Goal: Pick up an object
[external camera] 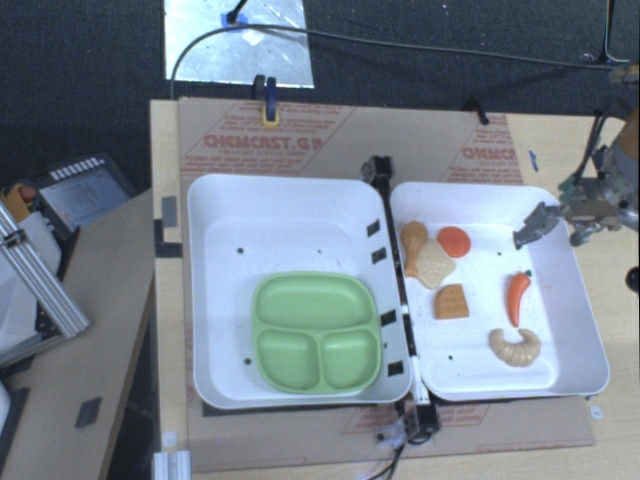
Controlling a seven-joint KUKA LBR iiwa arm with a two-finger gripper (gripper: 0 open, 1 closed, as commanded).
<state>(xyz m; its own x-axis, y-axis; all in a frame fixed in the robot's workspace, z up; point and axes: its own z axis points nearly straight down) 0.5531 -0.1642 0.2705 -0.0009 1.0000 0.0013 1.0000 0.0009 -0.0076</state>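
The right bin (pixel 560 368) holds several toy foods: a tan-orange piece (pixel 413 236), a red round one (pixel 454 241), a beige lump (pixel 433 265), an orange block (pixel 451 302), a red pepper (pixel 517 296) and a curled beige pastry (pixel 515 346). My gripper (pixel 555 230) hangs over the bin's far right part, above and just beyond the pepper. Its fingers are spread open with nothing between them.
The left bin (pixel 215 218) holds a green divided plate (pixel 318 330). A black clip strip (pixel 392 268) runs between the bins. Cardboard (pixel 320 133) lies under both bins. A metal rail (pixel 35 273) and a device (pixel 85 193) sit at the far left.
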